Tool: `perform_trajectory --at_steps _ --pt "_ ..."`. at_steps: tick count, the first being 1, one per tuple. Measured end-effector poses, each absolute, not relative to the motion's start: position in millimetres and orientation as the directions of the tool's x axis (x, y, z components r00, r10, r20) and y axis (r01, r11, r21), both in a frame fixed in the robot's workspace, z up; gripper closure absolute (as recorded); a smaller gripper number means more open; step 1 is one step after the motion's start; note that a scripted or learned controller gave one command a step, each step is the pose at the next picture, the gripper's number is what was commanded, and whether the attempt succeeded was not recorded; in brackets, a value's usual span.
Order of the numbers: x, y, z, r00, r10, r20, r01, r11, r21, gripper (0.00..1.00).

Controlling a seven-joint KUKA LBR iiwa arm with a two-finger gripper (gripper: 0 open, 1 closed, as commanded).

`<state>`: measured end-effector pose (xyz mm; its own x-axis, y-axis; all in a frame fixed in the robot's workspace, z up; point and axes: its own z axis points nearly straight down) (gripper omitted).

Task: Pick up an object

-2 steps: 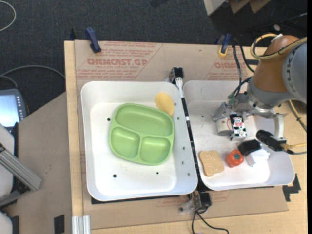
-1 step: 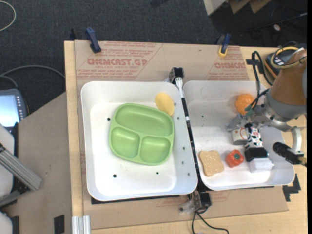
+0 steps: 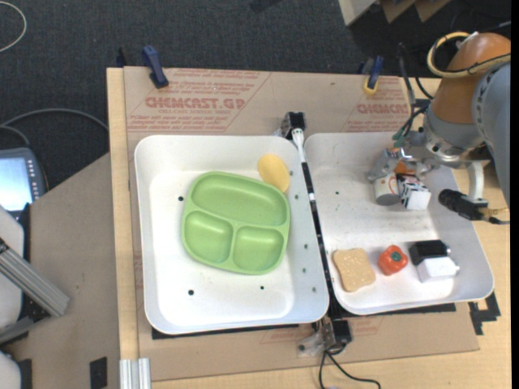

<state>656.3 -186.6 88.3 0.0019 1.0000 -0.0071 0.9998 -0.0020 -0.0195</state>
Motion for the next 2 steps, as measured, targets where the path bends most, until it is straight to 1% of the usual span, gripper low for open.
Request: perform_trajectory --at_steps 1,2 --pt "658.4 -218.6 90.4 0.000 1.000 0.017 1.000 0.000 -0.011 0.00" --pt "618.3 -225.3 245.0 0.002 1.000 -0.006 1.000 -0.002 0.013 0.00"
